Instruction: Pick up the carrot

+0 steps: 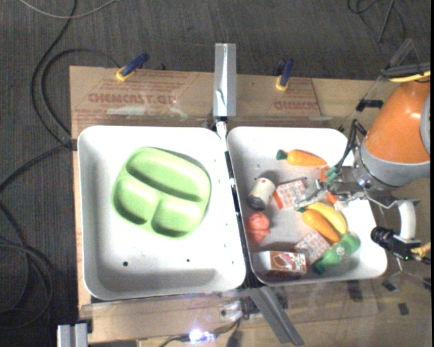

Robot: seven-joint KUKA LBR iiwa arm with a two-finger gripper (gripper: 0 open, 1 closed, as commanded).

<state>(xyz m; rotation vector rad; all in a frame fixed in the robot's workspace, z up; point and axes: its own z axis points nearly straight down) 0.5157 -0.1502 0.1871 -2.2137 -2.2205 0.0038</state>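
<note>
The carrot (302, 157), orange with a green top at its left end, lies flat near the back of the right bin (240, 166). My gripper (327, 187) hangs over the middle right of that bin, a little in front of and to the right of the carrot. It sits just above a yellow banana (333, 219) and an orange wedge-shaped piece (316, 223). Nothing of the carrot is covered.
The right bin also holds a small can (261, 191), a red-and-white carton (290, 192), a pink lump (257, 226), a brown carton (284, 262), a red packet (313, 244) and a green bottle (338, 252). A green divided plate (163, 191) lies in the left bin (94, 266).
</note>
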